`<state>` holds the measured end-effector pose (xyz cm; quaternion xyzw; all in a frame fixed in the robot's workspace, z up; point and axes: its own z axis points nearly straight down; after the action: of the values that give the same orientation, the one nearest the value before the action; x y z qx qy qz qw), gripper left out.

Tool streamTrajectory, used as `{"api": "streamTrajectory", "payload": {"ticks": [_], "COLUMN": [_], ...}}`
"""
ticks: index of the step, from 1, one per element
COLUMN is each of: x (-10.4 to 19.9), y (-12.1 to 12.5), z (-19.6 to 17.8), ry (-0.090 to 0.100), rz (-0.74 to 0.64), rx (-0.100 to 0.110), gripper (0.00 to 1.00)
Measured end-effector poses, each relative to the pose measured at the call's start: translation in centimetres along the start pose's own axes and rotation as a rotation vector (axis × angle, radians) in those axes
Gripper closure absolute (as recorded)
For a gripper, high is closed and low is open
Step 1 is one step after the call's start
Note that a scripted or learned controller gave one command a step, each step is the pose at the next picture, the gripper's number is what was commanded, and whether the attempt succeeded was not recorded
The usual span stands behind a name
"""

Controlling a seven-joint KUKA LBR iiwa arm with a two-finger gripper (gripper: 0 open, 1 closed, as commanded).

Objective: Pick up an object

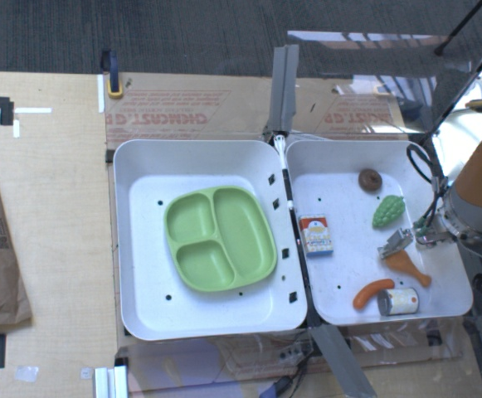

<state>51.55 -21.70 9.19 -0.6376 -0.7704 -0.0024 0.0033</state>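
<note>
A: Where is the gripper (396, 243) sitting?

B: It is hanging in the right bin (340, 160), toward three o'clock, just above the orange drumstick (408, 267). Whether its fingers are spread or pinching, I cannot tell.

A: What is lying around it?

B: A green toy (388, 211) is sitting at its twelve o'clock, a brown ball (370, 180) beyond that. A carrot (372, 293) and a can (399, 302) are lying at six o'clock, touching. A small box (315, 235) is resting at nine o'clock.

A: And the left bin (137, 247)?

B: It is holding a green plate (220, 239).
</note>
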Motion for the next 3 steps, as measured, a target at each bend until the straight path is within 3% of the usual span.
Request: {"api": "streamTrajectory", "payload": {"ticks": [1, 2, 3], "x": [0.48, 0.48, 0.33], "y": [-3.15, -3.16, -3.13], "z": [0.08, 0.08, -0.79], "ry": [-0.002, -0.001, -0.005], "rz": [-0.050, -0.050, -0.046], "rx": [0.001, 0.001, 0.000], "gripper": [0.00, 0.00, 1.00]}}
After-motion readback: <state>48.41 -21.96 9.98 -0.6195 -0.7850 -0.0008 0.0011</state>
